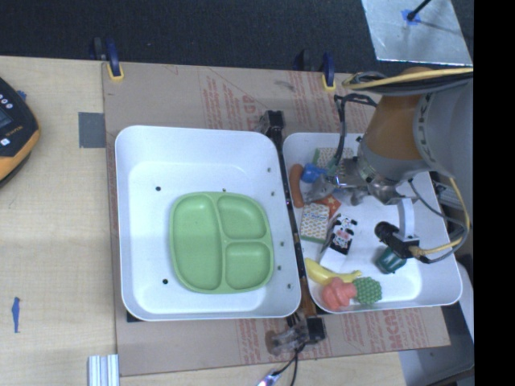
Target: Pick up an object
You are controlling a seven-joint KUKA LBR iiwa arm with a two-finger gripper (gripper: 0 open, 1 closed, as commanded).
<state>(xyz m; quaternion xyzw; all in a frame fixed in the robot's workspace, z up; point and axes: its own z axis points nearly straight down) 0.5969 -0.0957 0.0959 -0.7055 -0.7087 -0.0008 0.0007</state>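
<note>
The right bin point(434, 292) holds several small items: a red sausage-shaped toy point(296, 185), a blue piece point(314, 173), an orange packet point(316, 220), a black-and-white cow figure point(344, 236), a yellow banana point(328, 273), a pink toy point(338, 294), a green toy point(369, 289) and a teal piece point(391, 260). My gripper point(334, 182) hangs low over the bin's upper left part, right beside the blue piece. The grey arm point(402, 139) hides the bin's far right corner. No item is visibly lifted.
The left bin point(137, 159) carries a green divided plate point(221, 242). Blue clamps point(113, 61) point(327, 69) pin the cardboard base at the back. A yellow-and-black device point(12, 131) lies at the left edge. Cables point(434, 248) loop over the right bin.
</note>
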